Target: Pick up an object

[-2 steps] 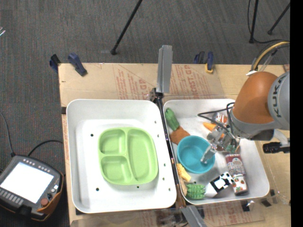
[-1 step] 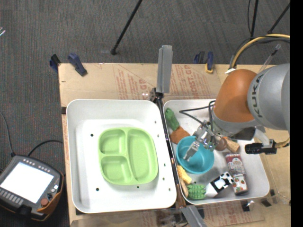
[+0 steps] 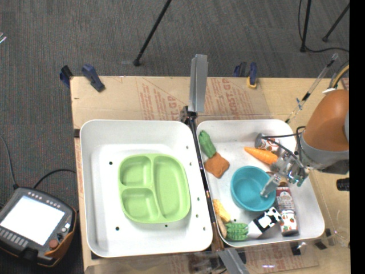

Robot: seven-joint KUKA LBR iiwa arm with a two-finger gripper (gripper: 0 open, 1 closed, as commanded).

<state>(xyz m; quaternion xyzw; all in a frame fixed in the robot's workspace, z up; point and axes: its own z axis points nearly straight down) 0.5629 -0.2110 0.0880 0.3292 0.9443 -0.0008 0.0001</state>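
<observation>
The surface carried two white bins: the left bin [image 3: 91, 153] held one green tray [image 3: 154, 187]. The pincer [image 3: 274, 182] hung over one blue bowl [image 3: 251, 188] near the right bin's [image 3: 239, 131] centre, its opening impossible to tell.

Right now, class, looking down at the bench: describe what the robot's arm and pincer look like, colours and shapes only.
The arm enters from the right as a rounded, bulky body with a broad orange band above a grey wrist section. Its pincer is a small cluster of silvery-grey metal parts tapering to thin fingers. Thin cables run near the arm's upper side.
</observation>
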